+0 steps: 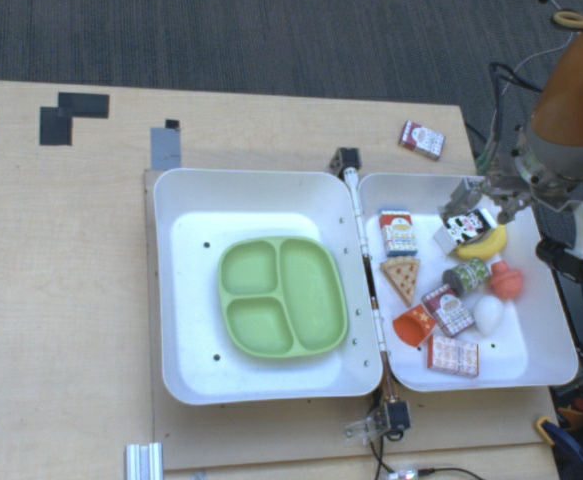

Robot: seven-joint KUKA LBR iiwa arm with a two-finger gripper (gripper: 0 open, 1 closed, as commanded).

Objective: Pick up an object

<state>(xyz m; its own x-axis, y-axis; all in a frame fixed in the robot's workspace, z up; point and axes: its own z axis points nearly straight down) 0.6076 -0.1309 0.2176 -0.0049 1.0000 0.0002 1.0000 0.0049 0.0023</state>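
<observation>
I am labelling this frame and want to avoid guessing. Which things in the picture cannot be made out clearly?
- Gripper, camera view: the fingers blur into the black-and-white item under them; open or shut cannot be told, nor any grasp.
- Arm: cut off by the right edge.
- Small carton and red-white box: print too small to read.
- Green bottle: partly hidden by the banana.

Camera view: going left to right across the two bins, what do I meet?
Left bin → green divided plate → right bin with red-and-white carton → pizza slice → banana → red ball → gripper over the bin's far right corner.
</observation>
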